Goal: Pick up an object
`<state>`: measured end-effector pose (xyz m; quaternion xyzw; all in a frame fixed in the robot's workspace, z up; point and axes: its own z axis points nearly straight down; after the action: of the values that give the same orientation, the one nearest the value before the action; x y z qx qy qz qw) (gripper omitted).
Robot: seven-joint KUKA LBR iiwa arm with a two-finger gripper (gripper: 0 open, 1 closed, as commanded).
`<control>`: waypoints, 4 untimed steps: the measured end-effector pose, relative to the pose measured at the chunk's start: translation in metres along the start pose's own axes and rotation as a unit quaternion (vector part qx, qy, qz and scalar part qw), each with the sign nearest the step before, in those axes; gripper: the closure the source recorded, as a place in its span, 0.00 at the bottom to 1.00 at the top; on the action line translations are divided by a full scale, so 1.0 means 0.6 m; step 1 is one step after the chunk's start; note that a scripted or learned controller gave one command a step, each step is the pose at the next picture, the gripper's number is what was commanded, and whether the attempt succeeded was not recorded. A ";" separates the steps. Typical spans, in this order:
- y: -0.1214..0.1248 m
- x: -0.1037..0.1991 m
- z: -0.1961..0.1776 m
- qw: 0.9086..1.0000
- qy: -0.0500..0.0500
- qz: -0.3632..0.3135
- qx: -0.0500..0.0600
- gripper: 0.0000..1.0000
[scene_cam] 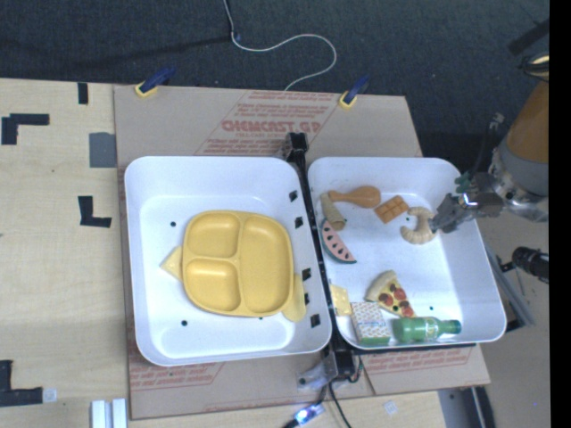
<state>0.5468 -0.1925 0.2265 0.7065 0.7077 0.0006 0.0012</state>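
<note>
Arm: enters from the right, wrist angled down-left over the right bin. Pincer: just beside a pale curled toy; grip state cannot be told.

Left bin and right bin: white moulded plastic, smooth, faint sheen on the floors.

Divided tray in the left bin: yellow plastic, smooth, soft satin finish.

Bottle, near corner of the right bin: green, glossy, plastic-looking, with a white cap.

Melon slice, pizza slice and cracker: toy food, matt moulded look, plastic or rubber, cannot tell which.

Board under both bins: brown corrugated cardboard, matt, red printing.

Bench: pale wood-look surface, matt, dark tape marks.

Floor at the far side: dark blue-grey, rough carpet-like texture.

Cable: white, thin, smooth.

Hand: dark metal or plastic, dull.
</note>
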 end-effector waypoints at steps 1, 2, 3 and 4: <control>0.033 0.072 0.016 1.000 0.001 -0.002 0.002 1.00; 0.061 0.149 0.001 1.000 0.001 -0.003 0.001 1.00; 0.086 0.229 -0.004 1.000 0.001 -0.003 0.002 1.00; 0.136 0.310 0.018 1.000 0.001 -0.003 0.002 1.00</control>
<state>0.6280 -0.0064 0.2155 0.7047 0.7095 -0.0001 -0.0007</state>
